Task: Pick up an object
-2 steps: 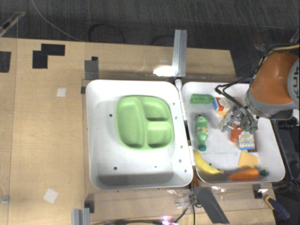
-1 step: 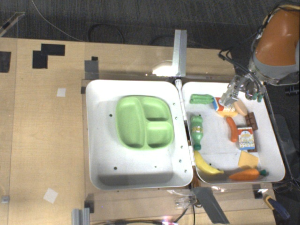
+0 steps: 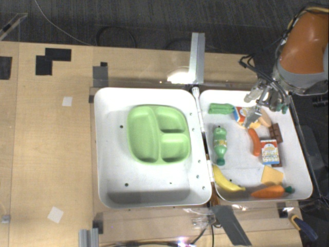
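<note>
Bins: two shallow white plastic bins side by side on the bench, left bin (image 3: 110, 189) and right bin (image 3: 303, 181), rims touching along the middle.

Left bin, contents: one pale green three-compartment plastic tray (image 3: 157, 134), lying flat near the centre.

Right bin, contents, counted by kind:
- one green plastic bottle (image 3: 219, 145), lying lengthwise at the 9 o'clock side
- one flat green rectangular packet (image 3: 221, 108) at 11 o'clock
- one small orange-and-blue packet (image 3: 239, 114), just beside the green packet
- one orange sausage-shaped toy (image 3: 255, 142) near the centre
- one brown chocolate-bar block (image 3: 277, 132) at 3 o'clock of the sausage
- one small printed carton with blue base (image 3: 270, 153), touching the sausage's lower end
- one yellow cheese-like wedge (image 3: 272, 175) at 5 o'clock
- one orange toy carrot with green top (image 3: 269, 191) along the 6 o'clock wall
- one yellow toy banana (image 3: 225, 181) at 7 o'clock

Arm: one grey arm with orange band (image 3: 303, 48), entering at 2 o'clock. One two-finger metal gripper (image 3: 255, 113) hangs over the right bin's upper centre, above the orange-and-blue packet and the sausage's top end; jaw opening cannot be made out, nor anything gripped.

Surface: light wooden bench (image 3: 46, 153) with black square markings at 10 o'clock; one upright metal post (image 3: 197, 58) behind the bins.

Surroundings: dark grey carpet (image 3: 128, 9) beyond the bench, with thin cables lying across it
</note>
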`<state>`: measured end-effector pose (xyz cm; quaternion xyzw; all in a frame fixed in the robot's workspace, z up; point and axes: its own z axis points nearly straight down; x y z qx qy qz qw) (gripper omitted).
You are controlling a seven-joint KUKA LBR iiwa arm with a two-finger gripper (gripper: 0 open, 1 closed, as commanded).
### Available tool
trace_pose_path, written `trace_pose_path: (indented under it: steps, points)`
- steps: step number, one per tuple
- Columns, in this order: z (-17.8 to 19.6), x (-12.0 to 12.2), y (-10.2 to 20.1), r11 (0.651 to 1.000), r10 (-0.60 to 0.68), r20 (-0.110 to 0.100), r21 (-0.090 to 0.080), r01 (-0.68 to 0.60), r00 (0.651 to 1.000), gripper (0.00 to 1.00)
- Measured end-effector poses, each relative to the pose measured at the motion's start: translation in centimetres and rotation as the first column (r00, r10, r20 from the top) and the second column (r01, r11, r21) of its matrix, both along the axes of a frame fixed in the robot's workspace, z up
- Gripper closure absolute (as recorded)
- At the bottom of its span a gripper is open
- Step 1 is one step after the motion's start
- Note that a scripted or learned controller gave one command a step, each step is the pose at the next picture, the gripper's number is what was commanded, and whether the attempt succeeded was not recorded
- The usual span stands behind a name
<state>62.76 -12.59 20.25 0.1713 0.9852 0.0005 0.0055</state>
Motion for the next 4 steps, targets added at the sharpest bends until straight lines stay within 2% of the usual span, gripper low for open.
trace_pose_path:
  steps: [1, 2, 3, 4]
  points:
    - [-9.3, -0.1, -3.0, 0.994, -0.11, 0.023, -0.001, 0.11, 0.994, 0.0]
    - [-9.6, -3.9, -5.9, 0.998, -0.07, 0.044, -0.006, 0.07, 0.997, 0.0]
    - [-9.6, -3.9, -5.3, 0.987, -0.163, 0.046, -0.003, 0.163, 0.986, 0.0]
    - [-9.7, -3.9, -5.6, 0.951, -0.31, 0.045, 0.013, 0.31, 0.95, 0.0]
